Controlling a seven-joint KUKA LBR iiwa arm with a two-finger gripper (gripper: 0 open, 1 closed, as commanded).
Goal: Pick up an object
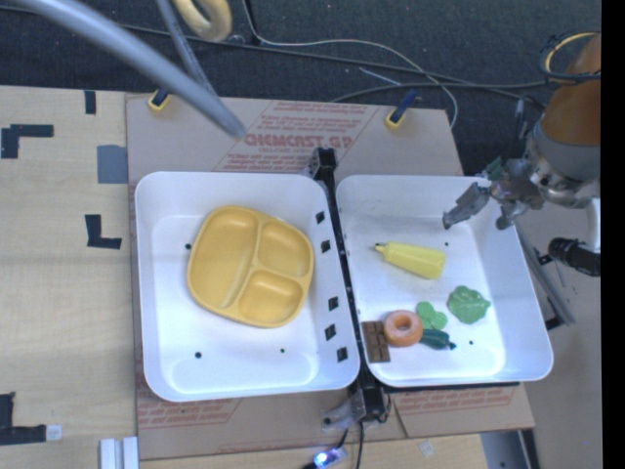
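In the right bin (508,262) lie a yellow squeeze bottle (414,258), an orange ring (401,327), a small brown block (376,340), a green leafy piece (468,305) and a smaller green and blue piece (433,326). My gripper (483,208) hangs over the bin's upper right corner, above and to the right of the yellow bottle. Its two fingers are spread apart and open, with nothing between them.
The left bin (156,262) holds a yellow divided plate (251,264). A black divider (335,262) runs between the bins. Grey tubing (117,37) and cables cross the upper left, above the cardboard base (293,135).
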